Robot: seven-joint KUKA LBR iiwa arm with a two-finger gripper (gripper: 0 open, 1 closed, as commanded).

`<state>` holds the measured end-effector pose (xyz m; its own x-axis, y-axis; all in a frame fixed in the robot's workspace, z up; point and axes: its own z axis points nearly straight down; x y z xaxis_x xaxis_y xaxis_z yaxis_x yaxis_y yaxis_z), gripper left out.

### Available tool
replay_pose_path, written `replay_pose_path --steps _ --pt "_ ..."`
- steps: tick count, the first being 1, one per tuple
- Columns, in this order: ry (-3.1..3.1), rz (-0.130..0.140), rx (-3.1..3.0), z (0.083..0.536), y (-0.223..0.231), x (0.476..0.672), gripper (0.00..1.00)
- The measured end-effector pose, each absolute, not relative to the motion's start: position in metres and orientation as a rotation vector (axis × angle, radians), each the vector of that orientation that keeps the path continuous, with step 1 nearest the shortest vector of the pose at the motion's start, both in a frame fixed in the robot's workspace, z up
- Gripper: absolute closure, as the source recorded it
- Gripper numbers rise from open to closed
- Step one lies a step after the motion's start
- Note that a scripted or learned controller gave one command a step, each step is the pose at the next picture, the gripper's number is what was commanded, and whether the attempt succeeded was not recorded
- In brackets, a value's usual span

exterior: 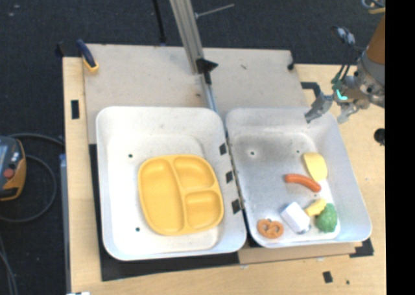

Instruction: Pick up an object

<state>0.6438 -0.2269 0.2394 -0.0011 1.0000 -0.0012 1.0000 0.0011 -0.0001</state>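
Pincer hangs spread and bare over the right bin's far rim. From nearest, we see pretzel, white block, broccoli, sausage and yellow wedge crowded together; we judge a descent there may nudge neighbours or close on nothing.

Two shallow white bins are sitting side by side on the pale wooden worktop. In the left bin a yellow three-compartment plastic tray is lying toward the near right. The right bin is holding everything else along its right and near side: a yellow wedge-shaped block lying farthest back, an orange toy carrot just in front of it, then a small white box with a green toy broccoli to its right and a brown toy pretzel to its left. The grey two-finger gripper is hovering over that bin's far right corner.
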Motion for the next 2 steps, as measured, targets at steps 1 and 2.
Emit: replay_pose_path --steps 1,2 --pt "2.221 0.0 2.218 0.24 -0.227 0.644 0.0" --pt "2.225 -0.003 2.218 0.184 -0.219 0.645 0.0"
